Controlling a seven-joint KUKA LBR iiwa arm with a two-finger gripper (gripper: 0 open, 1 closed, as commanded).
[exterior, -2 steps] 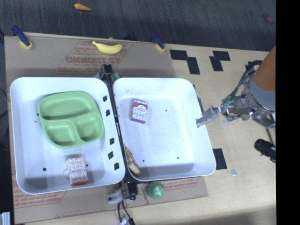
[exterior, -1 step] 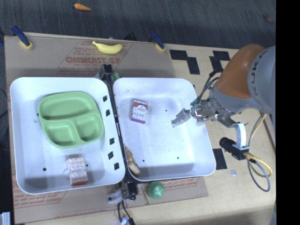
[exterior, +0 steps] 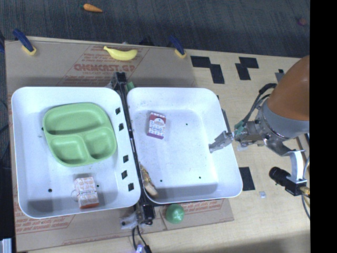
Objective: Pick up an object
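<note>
The gripper [exterior: 218, 143] hangs at the right rim of the right bin [exterior: 179, 96], its grey tip just over the wall; from where I stand I cannot tell how it is set, and nothing is visibly carried by it; behind it the grey arm [exterior: 287, 123] with its orange band [exterior: 296, 91] reaches in from the right side of the bench [exterior: 247, 204]; the nearest likely target is a small dark red packet [exterior: 157, 125] lying flat on the floor of the right bin, towards its upper left, well apart from the gripper; the packet is roughly rectangular, its long axis running nearly up and down the view with a slight tilt, and a pale label faces upward; a small brownish object [exterior: 147, 184] sits at the lower left edge of the same bin, too small to identify; in the left bin [exterior: 26, 96] rests a green divided tray [exterior: 80, 133] and, below it, a small tan packet [exterior: 85, 192]; outside the bins, a yellow banana [exterior: 120, 52] lies on the cardboard above, and a green ball [exterior: 175, 213] sits just below the right bin; as I judge it, the task has barely begun: nothing is lifted, and the reach, descent, grasp and lift all remain.
</note>
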